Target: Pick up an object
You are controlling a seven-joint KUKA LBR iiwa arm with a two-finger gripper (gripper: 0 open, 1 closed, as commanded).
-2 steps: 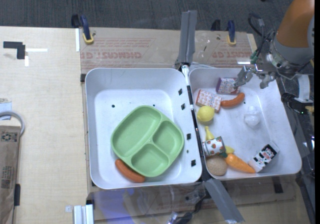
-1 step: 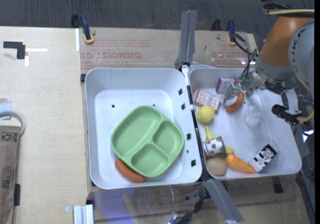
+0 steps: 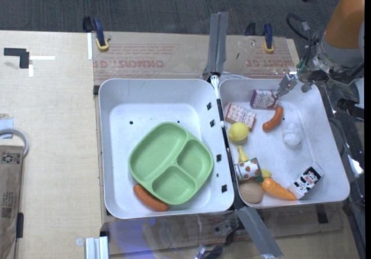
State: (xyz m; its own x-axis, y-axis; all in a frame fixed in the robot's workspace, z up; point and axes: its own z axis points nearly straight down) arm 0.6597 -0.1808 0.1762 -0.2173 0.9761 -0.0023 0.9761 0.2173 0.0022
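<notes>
- While the gripper (image 3: 285,85) hovers over the right white bin (image 3: 327,136), near its far edge, you cannot tell how it is set.
- Your nearest candidates are the small pink-and-white printed packet (image 3: 262,99) just beside it and the orange-red toy sausage (image 3: 273,119) a little nearer the camera.
- Expect the sausage to be light, smooth and rounded, so likely slippery; take it across its middle.
- Expect the packet to be light and flat; pinch its narrow sides.
</notes>
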